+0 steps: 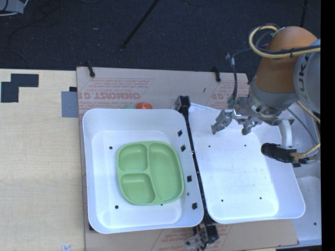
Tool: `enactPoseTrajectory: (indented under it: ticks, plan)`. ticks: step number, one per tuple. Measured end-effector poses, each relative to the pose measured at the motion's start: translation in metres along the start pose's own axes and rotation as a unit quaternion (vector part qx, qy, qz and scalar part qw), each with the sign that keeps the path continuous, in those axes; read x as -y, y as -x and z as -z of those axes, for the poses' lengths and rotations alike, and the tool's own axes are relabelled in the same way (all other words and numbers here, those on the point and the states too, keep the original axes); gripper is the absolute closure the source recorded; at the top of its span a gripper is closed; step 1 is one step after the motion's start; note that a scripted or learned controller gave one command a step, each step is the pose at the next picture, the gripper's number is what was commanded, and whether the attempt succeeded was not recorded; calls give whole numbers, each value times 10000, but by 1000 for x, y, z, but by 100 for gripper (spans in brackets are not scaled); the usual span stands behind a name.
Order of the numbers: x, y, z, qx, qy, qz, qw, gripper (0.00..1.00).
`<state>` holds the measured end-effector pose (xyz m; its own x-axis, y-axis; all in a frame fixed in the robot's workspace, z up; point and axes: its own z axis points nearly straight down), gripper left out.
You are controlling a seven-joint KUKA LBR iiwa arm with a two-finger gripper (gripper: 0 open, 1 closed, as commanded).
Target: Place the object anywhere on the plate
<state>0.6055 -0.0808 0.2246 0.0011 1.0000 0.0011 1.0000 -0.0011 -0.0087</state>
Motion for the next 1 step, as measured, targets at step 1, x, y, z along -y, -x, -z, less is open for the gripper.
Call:
enactPoseTrajectory:
  ticks: [1]
  plan:
    - [5,0,-45,1,0,7,10000,0]
